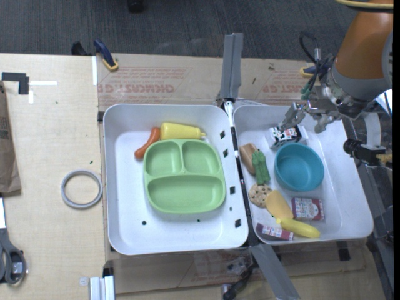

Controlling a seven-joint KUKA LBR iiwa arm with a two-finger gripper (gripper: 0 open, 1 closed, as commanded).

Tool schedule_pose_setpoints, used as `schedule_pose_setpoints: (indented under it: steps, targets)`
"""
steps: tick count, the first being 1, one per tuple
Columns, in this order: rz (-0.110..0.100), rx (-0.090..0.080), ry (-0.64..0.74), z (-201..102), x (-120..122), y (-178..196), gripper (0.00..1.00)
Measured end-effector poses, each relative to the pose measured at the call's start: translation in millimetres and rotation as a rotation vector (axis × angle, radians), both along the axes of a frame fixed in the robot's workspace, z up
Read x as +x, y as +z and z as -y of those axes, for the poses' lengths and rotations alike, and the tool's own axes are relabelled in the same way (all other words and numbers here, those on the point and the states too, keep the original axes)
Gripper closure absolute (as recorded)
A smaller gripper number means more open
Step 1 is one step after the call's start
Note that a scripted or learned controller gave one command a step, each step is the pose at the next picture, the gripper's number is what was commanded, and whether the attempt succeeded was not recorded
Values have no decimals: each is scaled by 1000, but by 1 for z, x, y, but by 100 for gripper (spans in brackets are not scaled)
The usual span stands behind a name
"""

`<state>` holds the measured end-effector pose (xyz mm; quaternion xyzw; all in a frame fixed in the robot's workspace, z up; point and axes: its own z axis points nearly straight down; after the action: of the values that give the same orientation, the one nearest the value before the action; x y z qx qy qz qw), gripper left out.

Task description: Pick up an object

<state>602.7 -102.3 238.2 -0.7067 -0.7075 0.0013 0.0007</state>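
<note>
Hanging over the right bin [350, 217], the gripper [295, 119] pinches a small black-and-white object [285, 133] at its top edge — a thin hold, I'd say, that could slip onto the blue bowl [300, 167].

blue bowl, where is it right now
The blue bowl sits in the right bin, toward its back, just below the gripper and right of the green pickle.
</note>
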Motion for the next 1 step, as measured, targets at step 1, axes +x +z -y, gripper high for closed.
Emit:
schedule_pose_setpoints:
  steps: [1]
  targets:
    - [-1, 1, 79, 3, -1, -108, 0]
